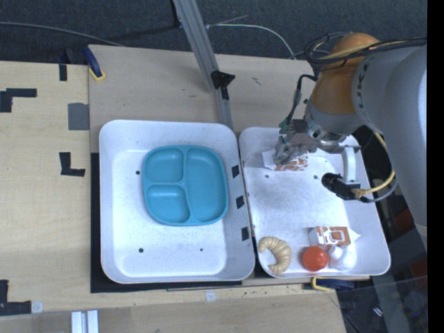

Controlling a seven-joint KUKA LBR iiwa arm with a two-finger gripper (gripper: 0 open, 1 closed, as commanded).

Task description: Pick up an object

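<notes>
Reaching: gripper (286, 152) is low at the far left of the right bin (291, 207), over a small white-and-orange packet (291, 162).
Progress: nothing lifted; the grasp and the raise are left, by my reading.
Claw: touching or just above the packet; cannot tell how far apart.
Other candidates: croissant (277, 253), red ball (314, 258), carton (335, 237) along the near edge.
Left bin (118, 207): blue divided plate (185, 184).

Two white bins sit side by side: the left bin (111, 207) holds one blue divided plate (185, 184). The right bin (291, 207) holds four things: one croissant (277, 253), one red ball (315, 258), one white-and-orange packet (334, 236) and one small packet (286, 161) under the gripper
</notes>
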